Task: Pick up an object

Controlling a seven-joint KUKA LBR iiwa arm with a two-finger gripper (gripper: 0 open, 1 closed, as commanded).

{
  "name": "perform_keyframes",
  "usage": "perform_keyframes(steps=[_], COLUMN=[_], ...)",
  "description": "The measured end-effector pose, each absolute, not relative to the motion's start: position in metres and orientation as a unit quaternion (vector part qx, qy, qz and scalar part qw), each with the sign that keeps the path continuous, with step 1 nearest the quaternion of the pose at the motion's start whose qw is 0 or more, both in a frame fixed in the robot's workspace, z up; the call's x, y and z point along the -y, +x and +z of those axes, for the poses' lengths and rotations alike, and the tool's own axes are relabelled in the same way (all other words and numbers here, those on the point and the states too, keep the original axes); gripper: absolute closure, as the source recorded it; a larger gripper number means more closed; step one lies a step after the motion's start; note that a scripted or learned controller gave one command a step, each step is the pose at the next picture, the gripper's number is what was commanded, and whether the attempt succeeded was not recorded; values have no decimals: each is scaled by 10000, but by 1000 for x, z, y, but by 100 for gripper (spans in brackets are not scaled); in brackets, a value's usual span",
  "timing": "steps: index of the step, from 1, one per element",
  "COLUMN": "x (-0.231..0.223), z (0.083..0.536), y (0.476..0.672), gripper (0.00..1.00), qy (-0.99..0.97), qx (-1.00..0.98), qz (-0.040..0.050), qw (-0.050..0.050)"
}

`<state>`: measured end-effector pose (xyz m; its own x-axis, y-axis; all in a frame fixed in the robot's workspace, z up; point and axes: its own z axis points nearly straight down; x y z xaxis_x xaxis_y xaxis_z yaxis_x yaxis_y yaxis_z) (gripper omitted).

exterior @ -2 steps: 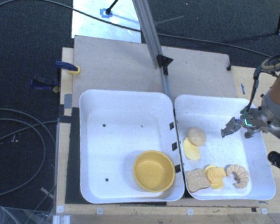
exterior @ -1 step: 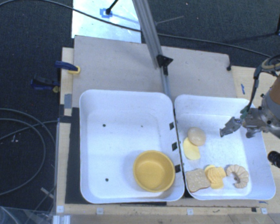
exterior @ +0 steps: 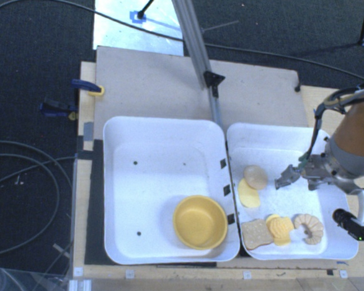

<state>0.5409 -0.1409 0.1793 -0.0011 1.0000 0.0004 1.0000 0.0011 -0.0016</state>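
My gripper hangs over the middle of the right bin, its fingers spread open with nothing between them. Left of it lie a pale round bun-like piece and a flat yellow disc. Along the front of that bin sit a slice of toast, a ridged yellow piece and a curled tan pastry. The pastry is just below the gripper, apart from it. A yellow bowl stands in the left bin near its front right corner.
The arm's orange band and grey wrist overhang the right bin's right side. A slanted metal pole crosses the bench behind the bins. Clamps grip the bench's left edge, and cables lie on the floor at left.
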Motion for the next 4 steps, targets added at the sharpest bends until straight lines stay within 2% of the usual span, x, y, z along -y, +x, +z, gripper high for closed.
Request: perform_keyframes(steps=[2,3,4], x=[147,147,141], z=[88,101,149], y=[542,544,540], gripper=[0,100,100], qy=[-7069,-7072,-7055], qx=[7073,7070,7087], qz=[7,-8,-15], qw=[12,-10,-23])
